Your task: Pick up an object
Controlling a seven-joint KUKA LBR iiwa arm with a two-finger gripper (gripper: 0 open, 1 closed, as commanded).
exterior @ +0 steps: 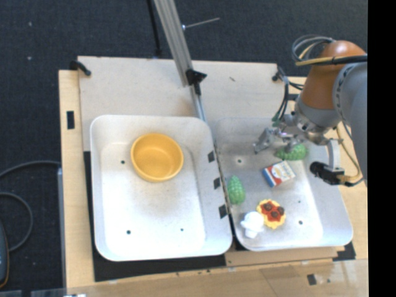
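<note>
Floor: dark speckled carpet (74,17) | Furniture: pale wooden bench top (136,85) seen from above | Fixture: slanted silver aluminium rail (172,26) rising from the bench's far side | Cable: black cable (18,190) looping on carpet at left | Light: even, soft

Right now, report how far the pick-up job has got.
Done: the pincer is down in the right bin, beside a green object. In hand: nothing visibly lifted. Left: grasp and raise one item; the small box, green toy, white piece and yellow-red toy all lie untouched.
</note>
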